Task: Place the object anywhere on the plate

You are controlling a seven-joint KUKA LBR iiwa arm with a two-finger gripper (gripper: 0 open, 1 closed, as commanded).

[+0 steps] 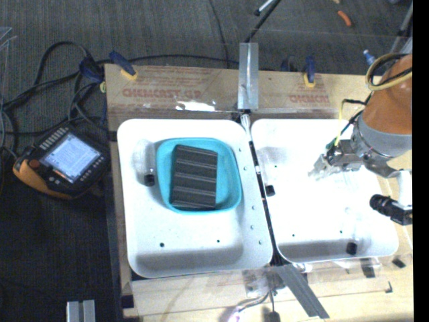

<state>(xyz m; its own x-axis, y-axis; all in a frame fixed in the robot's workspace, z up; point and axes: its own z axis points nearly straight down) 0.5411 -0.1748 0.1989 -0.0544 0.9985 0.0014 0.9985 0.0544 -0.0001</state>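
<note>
Already the dark ridged object lies flat on the blue plate in the left bin, so the placing looks done. Over the right bin, the gripper hovers well apart from it; whether its fingers are parted, I cannot tell.

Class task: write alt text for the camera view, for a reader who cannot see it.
A dark grey ribbed rectangular block lies on a turquoise square plate in the left shallow white bin. The grey arm's claw hovers over the right shallow white bin, away from the plate.
</note>
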